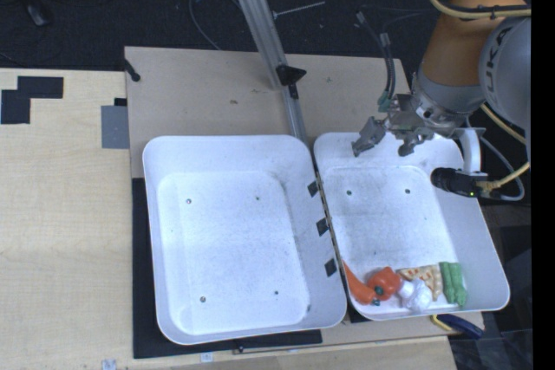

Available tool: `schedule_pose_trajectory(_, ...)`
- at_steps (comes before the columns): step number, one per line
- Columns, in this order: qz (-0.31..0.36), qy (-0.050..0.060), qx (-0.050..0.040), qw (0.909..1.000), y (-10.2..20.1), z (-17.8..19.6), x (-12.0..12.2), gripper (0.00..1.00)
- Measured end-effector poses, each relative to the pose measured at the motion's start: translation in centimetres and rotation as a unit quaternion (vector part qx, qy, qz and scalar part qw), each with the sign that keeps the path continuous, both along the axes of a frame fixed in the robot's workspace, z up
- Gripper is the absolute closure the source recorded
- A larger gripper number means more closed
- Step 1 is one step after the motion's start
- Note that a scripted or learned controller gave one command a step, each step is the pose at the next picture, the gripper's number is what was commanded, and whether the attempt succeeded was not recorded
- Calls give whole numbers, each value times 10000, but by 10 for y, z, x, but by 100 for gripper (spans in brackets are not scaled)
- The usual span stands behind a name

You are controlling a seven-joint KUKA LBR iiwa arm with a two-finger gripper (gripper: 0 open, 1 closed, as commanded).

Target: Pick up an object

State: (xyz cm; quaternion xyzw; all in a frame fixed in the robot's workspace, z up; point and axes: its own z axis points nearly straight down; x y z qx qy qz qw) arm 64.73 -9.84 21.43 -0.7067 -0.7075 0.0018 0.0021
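The gripper (388, 141) is hovering, fingers apart, over the right bin (486, 247); the toys (408, 283) are sitting near, needing a centred descent.

Spread fingers (388, 143) hover over right bin (408, 204), objects (408, 283) along its near edge

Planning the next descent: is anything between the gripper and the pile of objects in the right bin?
Nothing visible. The gripper hangs over the far end of the right bin; the objects, including an orange piece and a green one, lie bunched at the near edge, with bare bin floor between.
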Motion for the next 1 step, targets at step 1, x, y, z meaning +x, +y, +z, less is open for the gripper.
schedule_pose_trajectory(1, -5, -1, 0, 10000, -4, -57, -9, 0)
